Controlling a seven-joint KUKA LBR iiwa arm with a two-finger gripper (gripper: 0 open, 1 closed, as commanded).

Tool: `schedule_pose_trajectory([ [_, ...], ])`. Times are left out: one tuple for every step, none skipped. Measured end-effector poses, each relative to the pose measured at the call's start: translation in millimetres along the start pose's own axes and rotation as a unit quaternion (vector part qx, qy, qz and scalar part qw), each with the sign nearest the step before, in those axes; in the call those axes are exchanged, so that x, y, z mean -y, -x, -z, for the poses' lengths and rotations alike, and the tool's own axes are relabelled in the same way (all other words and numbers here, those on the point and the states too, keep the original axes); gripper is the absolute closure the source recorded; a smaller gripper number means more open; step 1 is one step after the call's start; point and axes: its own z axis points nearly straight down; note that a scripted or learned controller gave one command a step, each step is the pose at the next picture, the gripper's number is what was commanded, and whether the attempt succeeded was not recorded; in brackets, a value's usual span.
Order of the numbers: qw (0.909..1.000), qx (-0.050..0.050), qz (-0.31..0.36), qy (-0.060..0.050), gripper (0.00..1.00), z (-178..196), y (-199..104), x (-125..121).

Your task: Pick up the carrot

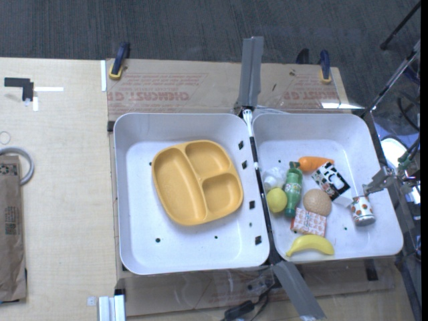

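Carrot (311, 163) near the back of the right bin (348, 129), long axis roughly left-right, touching a black-and-white packet (332, 179). Tool (382, 179) at the bin's right edge, carrot to its left; open or closed, cannot tell.

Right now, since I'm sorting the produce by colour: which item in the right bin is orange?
The carrot, lying at the far end of the cluster beside the black-and-white packet. The lemon and banana are yellow.

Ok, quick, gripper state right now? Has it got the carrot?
Gripper: at the right bin's right wall; open or shut cannot be told. Not holding the carrot, which lies at the back of that bin.
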Motion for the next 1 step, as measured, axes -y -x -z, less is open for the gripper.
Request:
schedule_pose_trajectory([
  [0.9998, 0.0, 0.02, 0.001, 0.0, -64.6, -11.0, -66.8],
])
